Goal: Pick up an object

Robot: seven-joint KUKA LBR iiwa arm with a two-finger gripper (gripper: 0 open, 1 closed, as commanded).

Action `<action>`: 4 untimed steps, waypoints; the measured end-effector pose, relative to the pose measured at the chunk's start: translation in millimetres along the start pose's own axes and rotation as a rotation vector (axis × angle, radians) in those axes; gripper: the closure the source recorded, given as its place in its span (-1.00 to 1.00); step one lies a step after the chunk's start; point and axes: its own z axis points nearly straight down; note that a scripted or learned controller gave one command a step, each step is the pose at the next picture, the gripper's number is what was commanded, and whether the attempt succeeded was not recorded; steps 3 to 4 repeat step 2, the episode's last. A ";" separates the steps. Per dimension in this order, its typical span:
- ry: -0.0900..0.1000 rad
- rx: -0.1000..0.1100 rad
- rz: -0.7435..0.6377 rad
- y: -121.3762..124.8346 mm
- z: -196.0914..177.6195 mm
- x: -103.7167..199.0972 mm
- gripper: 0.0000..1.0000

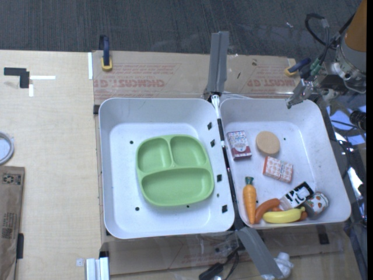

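Observation:
The right bin (309,127) holds several toy foods. A red and white box (238,144) and a tan round cookie (268,142) lie near its middle, with a pink patterned packet (278,169) just below them. Along the front wall lie a carrot (250,198), a red sausage (267,207), a yellow banana (282,216), a black and white piece (298,194) and a round brown and white piece (318,203). My gripper (298,94) hangs over the bin's far right corner, well above and apart from every object, with nothing visibly held.
The left bin (116,156) bears a green divided plate (175,170). A grey divider post (218,63) stands between the bins at the back. Cables (317,28) and blue clamps (300,67) crowd the area behind the gripper.

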 end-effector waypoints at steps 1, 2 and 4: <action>0.001 0.001 0.076 -64.4 167.4 18.1 -1.00; 0.001 0.001 0.110 -92.0 182.3 11.8 -1.00; 0.001 0.001 0.110 -92.0 182.3 11.8 -1.00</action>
